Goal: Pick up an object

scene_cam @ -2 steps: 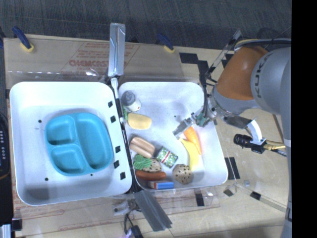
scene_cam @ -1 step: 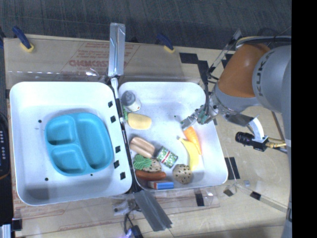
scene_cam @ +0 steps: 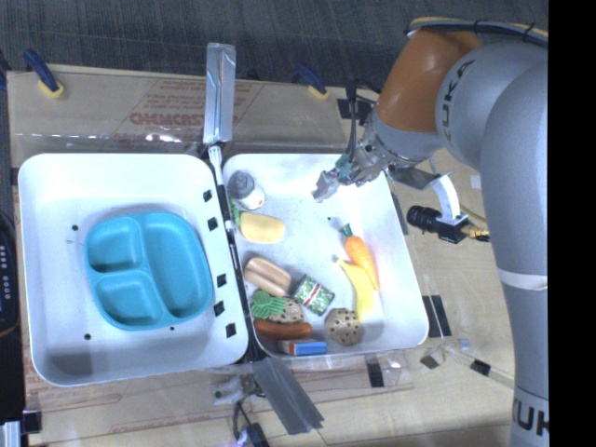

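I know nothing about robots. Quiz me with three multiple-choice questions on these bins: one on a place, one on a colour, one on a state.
1. Where does the divided tray lie?
A. left bin
B. right bin
C. bench

2. What colour is that tray?
A. red
B. blue
C. yellow

3. How does the gripper stand?
A. gripping the carrot
B. gripping the banana
C. above the right bin, nothing between its fingers

Answers:
1 A, it sits inside the left bin.
2 B, it is light blue.
3 C, both lie on the bin floor, apart from it.

Even, bright overhead lighting is recorded, with soft shadows, mild glare on the white bins (scene_cam: 56, 194), and slight overall softness
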